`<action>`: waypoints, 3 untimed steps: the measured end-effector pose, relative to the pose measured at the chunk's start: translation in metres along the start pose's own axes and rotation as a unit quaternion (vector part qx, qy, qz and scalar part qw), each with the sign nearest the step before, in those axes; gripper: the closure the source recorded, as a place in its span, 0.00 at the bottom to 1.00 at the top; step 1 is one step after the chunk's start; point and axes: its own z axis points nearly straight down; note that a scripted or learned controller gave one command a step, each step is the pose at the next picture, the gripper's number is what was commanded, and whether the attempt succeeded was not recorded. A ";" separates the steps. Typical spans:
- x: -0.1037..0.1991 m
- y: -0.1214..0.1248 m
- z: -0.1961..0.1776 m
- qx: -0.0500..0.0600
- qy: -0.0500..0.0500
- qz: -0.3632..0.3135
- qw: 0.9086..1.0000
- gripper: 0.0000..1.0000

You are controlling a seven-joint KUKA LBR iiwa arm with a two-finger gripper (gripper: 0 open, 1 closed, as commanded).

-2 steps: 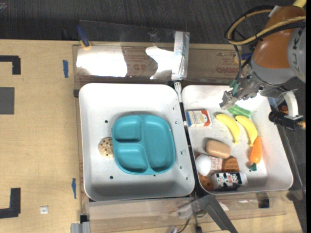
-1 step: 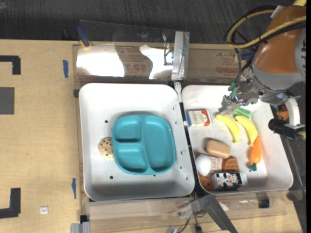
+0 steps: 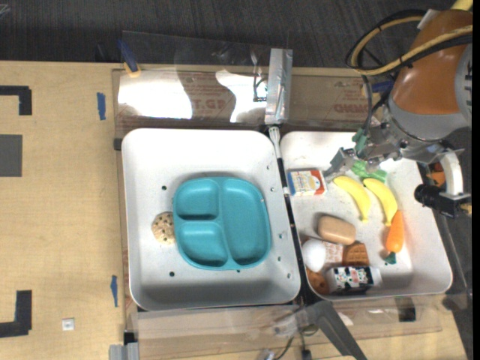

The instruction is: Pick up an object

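The right bin (image 3: 427,276) holds two yellow bananas (image 3: 354,193), an orange carrot (image 3: 394,233), a tan bread roll (image 3: 336,229), a white egg (image 3: 314,255), a small white and red carton (image 3: 306,181) and a black and white box (image 3: 351,277). My gripper (image 3: 352,156) hangs low over the bin's back part, just above the upper ends of the bananas and to the right of the carton. The arm's grey and orange body hides the bin's far right corner. Nothing shows held in the gripper.
The left bin (image 3: 142,163) carries a teal divided plate (image 3: 223,221) with a speckled cookie (image 3: 163,228) beside its left edge. A metal divider (image 3: 278,88) stands behind the wall between the bins. A brown waffle-like piece (image 3: 357,253) lies by the roll.
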 end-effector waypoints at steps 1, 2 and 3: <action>-0.092 -0.067 0.034 0.001 -0.001 0.011 1.000 0.00; -0.084 0.001 0.143 0.000 0.000 -0.142 0.990 0.00; -0.084 0.004 0.129 -0.004 -0.002 -0.142 0.990 1.00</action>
